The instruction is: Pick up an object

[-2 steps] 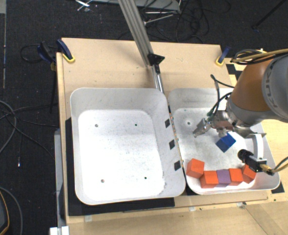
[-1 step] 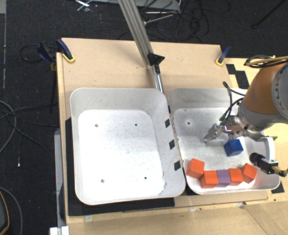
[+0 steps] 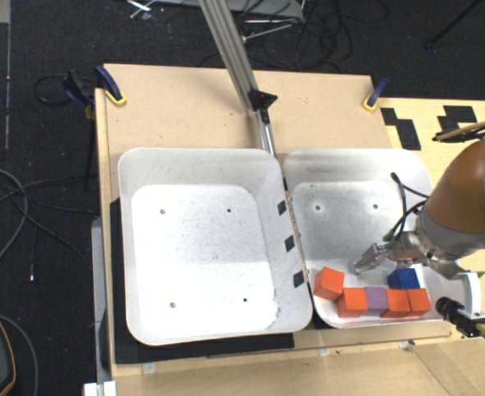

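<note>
The gripper (image 3: 380, 256) — fingers spread, holding nothing — hangs over the right bin (image 3: 341, 188), the blue block (image 3: 403, 278) just beside, toward the bin's near rim.

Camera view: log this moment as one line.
two-finger gripper: above right white bin | blocks: orange cube, blue cube, purple cube | grasp: none seen

Arm (image 3: 465, 205): big rounded orange band up top, grey housing below w/ darker ring. Black cable (image 3: 403, 196) loops off its left side. Pincer (image 3: 374, 258): grey metal, small reddish bit nr wrist. White bracket w/ black knob at bottom.
</note>
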You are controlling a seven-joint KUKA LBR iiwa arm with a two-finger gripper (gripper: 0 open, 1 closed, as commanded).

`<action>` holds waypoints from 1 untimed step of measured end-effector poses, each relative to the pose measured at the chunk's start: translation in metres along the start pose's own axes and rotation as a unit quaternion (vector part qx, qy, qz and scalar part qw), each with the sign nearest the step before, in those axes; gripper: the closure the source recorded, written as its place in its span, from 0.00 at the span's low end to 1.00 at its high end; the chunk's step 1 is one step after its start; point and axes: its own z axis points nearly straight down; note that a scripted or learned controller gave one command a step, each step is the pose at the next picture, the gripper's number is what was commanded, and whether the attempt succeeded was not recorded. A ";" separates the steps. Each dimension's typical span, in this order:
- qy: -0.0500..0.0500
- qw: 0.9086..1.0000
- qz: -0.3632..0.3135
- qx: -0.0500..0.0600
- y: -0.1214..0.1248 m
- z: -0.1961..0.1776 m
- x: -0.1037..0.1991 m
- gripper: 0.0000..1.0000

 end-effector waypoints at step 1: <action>-0.001 1.000 -0.003 -0.006 -0.006 -0.001 0.000 0.00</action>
